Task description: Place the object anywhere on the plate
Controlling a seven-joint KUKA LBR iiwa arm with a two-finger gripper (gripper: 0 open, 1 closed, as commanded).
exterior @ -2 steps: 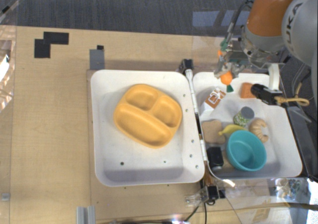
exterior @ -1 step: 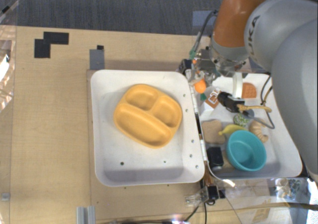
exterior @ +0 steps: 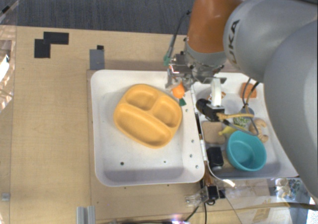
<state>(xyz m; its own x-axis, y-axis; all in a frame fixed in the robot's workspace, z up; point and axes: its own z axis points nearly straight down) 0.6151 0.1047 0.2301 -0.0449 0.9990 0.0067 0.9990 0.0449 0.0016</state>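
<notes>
The gripper point(exterior: 177, 85) pinches 1 small orange object point(exterior: 177, 90) beside the yellow 3-compartment plate point(exterior: 147, 114).

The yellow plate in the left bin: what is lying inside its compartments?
The yellow plate shows three bare compartments. A small orange object sits at its upper right edge, below the gripper; whether it touches the plate is unclear.

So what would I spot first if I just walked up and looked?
Probably the big yellow divided plastic plate lying in the left white bin. Next, the huge grey arm with its orange band, reaching in from the right above the plate's far corner. Then the teal bowl in the cluttered right bin.
</notes>
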